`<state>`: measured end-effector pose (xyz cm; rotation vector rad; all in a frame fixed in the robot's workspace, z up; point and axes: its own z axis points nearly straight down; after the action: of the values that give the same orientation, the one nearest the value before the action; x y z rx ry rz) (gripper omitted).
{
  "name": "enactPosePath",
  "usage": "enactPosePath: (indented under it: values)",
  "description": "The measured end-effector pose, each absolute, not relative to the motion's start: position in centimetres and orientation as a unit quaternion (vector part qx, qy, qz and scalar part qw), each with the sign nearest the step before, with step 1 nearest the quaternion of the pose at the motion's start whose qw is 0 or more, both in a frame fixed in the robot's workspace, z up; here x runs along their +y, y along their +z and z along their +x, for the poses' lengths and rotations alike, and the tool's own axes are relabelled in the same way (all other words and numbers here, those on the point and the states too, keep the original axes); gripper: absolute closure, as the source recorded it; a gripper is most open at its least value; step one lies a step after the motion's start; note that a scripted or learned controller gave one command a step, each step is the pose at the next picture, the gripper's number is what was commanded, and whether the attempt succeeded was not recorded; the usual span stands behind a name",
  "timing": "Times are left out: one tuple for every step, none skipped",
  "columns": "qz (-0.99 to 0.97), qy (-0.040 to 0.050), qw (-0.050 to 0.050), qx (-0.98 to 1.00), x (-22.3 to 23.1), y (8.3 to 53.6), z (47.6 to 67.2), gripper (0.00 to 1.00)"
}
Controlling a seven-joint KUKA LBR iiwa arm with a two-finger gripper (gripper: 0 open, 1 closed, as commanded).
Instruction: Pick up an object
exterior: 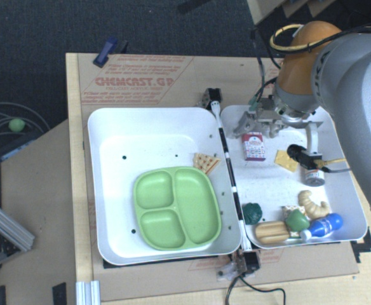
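The red and white carton (254, 147) lies in the right bin (344, 189), near its far left corner. The gripper (260, 123) hangs directly above the carton, not grasping it; finger spread cannot be told. Judged step: approach. The next move calls for a straight descent onto the carton.

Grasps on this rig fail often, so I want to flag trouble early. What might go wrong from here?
1. The gripper sits near the right bin's back left corner; a descent could strike the wall by the divider.
2. The red and white carton lies just below it and may be nudged rather than grasped.
3. Toys crowd the front: green piece, tan roll, blue bottle. A grasp there could pinch two.
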<state>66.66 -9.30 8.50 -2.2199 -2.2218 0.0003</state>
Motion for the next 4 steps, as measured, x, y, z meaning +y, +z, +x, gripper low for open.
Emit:
enactPosePath:
  values:
    - [-0.707,0.0002,0.0,-0.707,-9.32,8.51,66.66,0.0]
    - [-0.707,-0.0005,-0.001,-0.707,-9.52,9.16,66.69,0.0]
    - [-0.707,0.0006,0.001,-0.707,-9.34,8.47,66.63,0.0]
    - [-0.707,0.0004,0.0,-0.707,-9.33,8.5,66.64,0.0]
